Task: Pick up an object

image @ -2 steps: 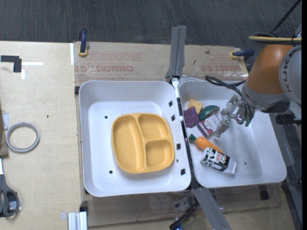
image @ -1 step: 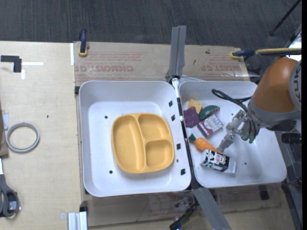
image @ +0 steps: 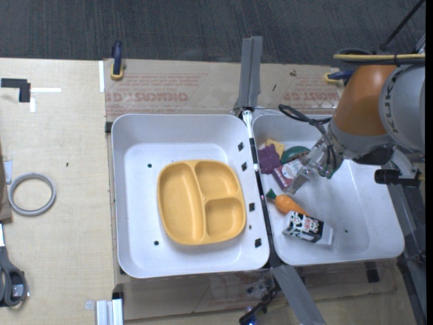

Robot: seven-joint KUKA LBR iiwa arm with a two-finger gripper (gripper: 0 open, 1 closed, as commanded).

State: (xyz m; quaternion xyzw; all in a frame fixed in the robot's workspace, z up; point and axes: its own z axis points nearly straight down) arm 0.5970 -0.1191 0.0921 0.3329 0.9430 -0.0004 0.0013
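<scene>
Fingers of our gripper point(image: 302, 174) sat low among the clutter in the right bin point(image: 365, 235); we could not tell whether they were spread or pinched.

We judged the small items under them, a purple packet point(image: 268, 158) and a pinkish wrapper point(image: 287, 172), to be light, soft and crinkly, best nipped at a raised edge. Nearby lay an orange carrot toy point(image: 287, 202) and a black-and-white carton point(image: 304, 227), stiffer and easier across their narrow sides. A yellow divided plate point(image: 201, 200) filled the left bin point(image: 135, 181).
</scene>
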